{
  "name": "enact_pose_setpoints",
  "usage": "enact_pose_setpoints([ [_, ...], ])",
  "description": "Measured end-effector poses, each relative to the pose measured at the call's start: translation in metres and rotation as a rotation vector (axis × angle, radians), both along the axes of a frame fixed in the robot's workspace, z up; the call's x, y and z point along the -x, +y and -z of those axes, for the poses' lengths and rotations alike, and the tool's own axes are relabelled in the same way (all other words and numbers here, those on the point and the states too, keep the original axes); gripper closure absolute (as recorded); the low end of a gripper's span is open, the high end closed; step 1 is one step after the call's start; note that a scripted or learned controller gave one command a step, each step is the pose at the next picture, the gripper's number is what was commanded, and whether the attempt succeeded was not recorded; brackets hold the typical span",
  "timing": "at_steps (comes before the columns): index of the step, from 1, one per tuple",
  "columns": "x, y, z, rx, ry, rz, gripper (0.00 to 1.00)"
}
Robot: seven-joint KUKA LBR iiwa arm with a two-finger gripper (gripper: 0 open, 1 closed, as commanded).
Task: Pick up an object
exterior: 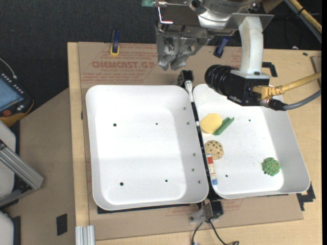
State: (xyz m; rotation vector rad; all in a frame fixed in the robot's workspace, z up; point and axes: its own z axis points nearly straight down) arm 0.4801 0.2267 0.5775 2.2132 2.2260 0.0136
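Note:
The right bin (286, 137) holds a yellow lump (210, 122) with a green strip (224, 125) leaning against it, a round speckled cookie (214, 149), a green broccoli-like piece (271, 166) and a small red, white and blue item (211, 170) by the divider. My gripper (172, 60) hangs high over the back edge of the left bin (135, 142), well apart from all these objects. Nothing shows between its fingers.
A black camera unit (232, 86) on a white bracket overhangs the back of the right bin, with a yellow cable (291, 86) running right. A blue and yellow clamp (115, 44) sits at the bench's back left. The bins rest on a cardboard sheet (76, 111).

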Motion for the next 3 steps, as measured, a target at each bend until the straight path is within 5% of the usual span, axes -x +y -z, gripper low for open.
enact_pose_setpoints([
  [3,-0.001,0.002,-0.032,-0.004,-0.008,-0.003,1.0],
])
